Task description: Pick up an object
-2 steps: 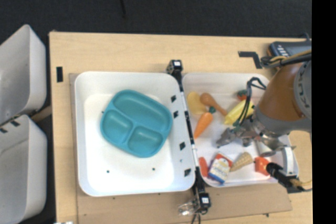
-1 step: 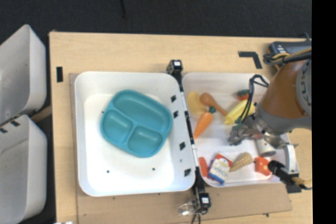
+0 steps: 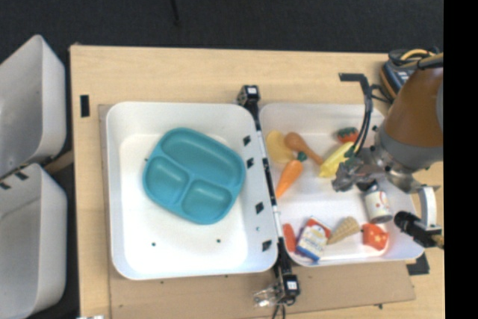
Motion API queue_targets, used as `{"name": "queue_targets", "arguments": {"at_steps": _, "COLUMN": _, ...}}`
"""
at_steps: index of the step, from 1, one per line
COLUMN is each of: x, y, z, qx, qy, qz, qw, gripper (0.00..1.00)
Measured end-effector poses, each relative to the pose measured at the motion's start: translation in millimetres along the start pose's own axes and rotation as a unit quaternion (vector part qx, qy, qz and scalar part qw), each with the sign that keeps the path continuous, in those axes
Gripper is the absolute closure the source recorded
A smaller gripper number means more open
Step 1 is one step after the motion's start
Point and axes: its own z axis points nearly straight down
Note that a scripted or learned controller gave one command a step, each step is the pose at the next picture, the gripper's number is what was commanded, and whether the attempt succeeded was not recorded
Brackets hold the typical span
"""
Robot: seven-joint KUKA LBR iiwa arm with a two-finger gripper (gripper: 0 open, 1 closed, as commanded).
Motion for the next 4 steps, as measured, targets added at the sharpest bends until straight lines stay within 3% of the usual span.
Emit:
{"name": "queue_targets", "arguments": {"at_steps": 1, "x": 0.6, "y": 5.3, "z": -64.2, "qx": -0.001, "qy": 0.000, "qz": 0.000, "qw": 1.0000, "gripper": 1.00}}
{"name": "queue_targets", "arguments": {"at_steps": 2, "x": -0.4, "y": 6.1, "z": -71.1, "qx": 0.002, "qy": 0.000, "qz": -0.001, "qw": 1.0000, "gripper": 1.00}}
{"name": "queue_targets", "arguments": {"at_steps": 4, "x": 50.2, "y": 106.7, "z": -64.7, "qx": 0.001, "qy": 0.001, "qz": -0.001, "qw": 1.0000, "gripper": 1.00}}
